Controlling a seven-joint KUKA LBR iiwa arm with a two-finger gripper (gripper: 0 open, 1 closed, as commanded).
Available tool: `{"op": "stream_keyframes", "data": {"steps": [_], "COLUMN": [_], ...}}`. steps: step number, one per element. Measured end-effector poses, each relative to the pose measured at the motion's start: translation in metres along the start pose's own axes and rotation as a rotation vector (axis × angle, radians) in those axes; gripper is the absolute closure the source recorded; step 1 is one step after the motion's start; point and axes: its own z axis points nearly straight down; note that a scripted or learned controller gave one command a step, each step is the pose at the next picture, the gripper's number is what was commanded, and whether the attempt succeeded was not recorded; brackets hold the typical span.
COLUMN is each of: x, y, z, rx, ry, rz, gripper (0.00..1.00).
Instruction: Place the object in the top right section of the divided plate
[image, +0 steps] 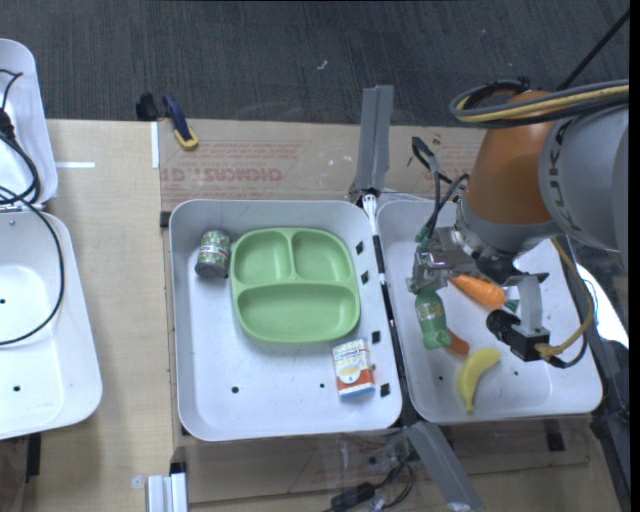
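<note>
The green divided plate (262, 318) lies in the left bin (200, 400), and its top right section (322, 256) has nothing in it. In the right bin (560, 395) a green bottle (433, 322) lies lengthwise, with an orange carrot (478, 290) beside it and a yellow banana (475, 375) nearer the front. My gripper (428, 272) hangs low over the right bin's left part, just above the bottle's top end and next to the carrot. The wrist hides how it stands and whether it touches either one.
A small can (212, 253) stands left of the plate. A small carton (353, 368) lies at the plate's front right corner. A small orange piece (458, 346) sits by the bottle's lower end. The bins' shared wall (385, 300) runs between plate and gripper.
</note>
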Motion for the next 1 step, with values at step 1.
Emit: {"op": "stream_keyframes", "data": {"steps": [1], "x": [0.0672], "y": [0.0279], "z": [-0.0619], "rx": [-0.001], "ry": [0.000], "rz": [-0.026], "gripper": [1.00]}}
